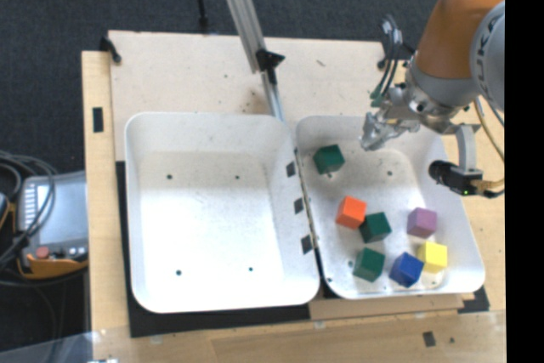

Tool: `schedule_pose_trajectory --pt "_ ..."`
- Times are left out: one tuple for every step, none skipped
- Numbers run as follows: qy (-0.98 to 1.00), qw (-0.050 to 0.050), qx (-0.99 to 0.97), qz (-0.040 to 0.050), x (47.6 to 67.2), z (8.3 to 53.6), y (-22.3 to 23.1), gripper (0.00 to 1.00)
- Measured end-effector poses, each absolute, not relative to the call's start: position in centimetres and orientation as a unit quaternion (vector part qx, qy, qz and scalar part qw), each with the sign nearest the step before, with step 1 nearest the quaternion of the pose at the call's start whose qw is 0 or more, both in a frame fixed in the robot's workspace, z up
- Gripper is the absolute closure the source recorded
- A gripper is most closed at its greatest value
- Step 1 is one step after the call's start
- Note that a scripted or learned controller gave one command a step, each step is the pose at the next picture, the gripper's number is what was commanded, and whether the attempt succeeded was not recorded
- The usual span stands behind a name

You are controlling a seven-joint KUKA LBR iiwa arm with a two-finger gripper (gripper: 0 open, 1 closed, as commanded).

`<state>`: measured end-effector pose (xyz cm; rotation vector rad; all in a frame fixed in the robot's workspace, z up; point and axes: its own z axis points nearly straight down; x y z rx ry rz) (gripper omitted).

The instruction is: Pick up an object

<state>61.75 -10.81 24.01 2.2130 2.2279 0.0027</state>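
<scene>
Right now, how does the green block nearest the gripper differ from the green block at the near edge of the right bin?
The green block by the gripper stands alone in the far part of the right bin; the near-edge green block sits in the cluster, beside the blue block. The first looks a brighter green, the second darker. The gripper hangs close to the first, well away from the second. Both are small cubes, similar in size.

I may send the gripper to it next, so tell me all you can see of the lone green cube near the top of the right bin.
The green cube is small, dark green, matte, maybe foam or painted wood. It sits on the floor of the right bin, turned a little askew to the bin walls. Nothing touches it: the orange cube and the other blocks lie apart, lower in the bin. The gripper hangs just to its upper right, not on it.
</scene>
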Motion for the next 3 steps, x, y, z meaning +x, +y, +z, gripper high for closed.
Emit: schedule_pose_trajectory --pt "0.709 0.000 0.705 -0.0004 62.3 23.0 -5.6 1.00" --pt "0.710 0.000 0.705 0.0006 63.6 22.4 -0.4 1.00" --pt "0.709 0.000 0.706 0.0009 63.3 22.9 5.4 1.00"
